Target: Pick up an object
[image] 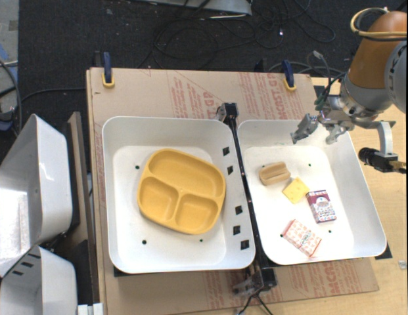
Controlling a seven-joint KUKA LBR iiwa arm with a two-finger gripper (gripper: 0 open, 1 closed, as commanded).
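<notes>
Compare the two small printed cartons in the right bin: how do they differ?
The maroon carton is darker and looks more compact; the pink patterned carton is paler and longer. The maroon one lies nearly square to the bin, while the pink one is skewed diagonally, nearer the front rim. Both lie flat, untouched.

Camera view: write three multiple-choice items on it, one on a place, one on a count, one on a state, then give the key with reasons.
1. Where does the yellow divided plate lie?
A. left bin
B. right bin
C. on the floor

2. How many small items lie in the right bin?
A. two
B. four
C. six

3. How does the gripper stand?
A. above the right bin's far edge, nothing between its jaws
B. clamped on the plate
C. lifting the yellow block

Key: 1 A, the plate sits in the left bin. 2 B, tan block, yellow block, maroon carton and pink packet. 3 A, it hangs clear of all items.
</notes>
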